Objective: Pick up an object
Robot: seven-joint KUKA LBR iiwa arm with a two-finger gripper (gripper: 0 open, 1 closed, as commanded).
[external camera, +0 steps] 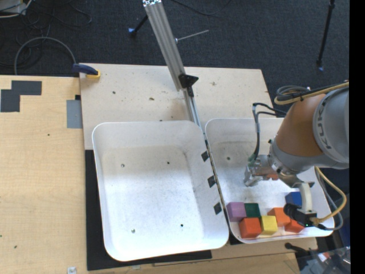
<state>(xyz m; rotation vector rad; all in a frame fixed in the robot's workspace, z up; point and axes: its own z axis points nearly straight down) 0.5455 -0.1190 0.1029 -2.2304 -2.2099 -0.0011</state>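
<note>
The claw (254, 174) hangs low inside the right bin (228, 131), its state not discernible, at twelve o'clock from the blocks, purple (236, 210), green (252, 209), red (249, 227) and yellow (268, 224), clustered against the near wall, apparently positioned for a descent onto them.

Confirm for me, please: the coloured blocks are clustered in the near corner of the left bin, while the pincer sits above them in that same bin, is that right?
Not quite: the coloured blocks are clustered in the near corner of the right bin, not the left bin. The pincer does sit above them in that same bin, as the camera view shows.
</note>
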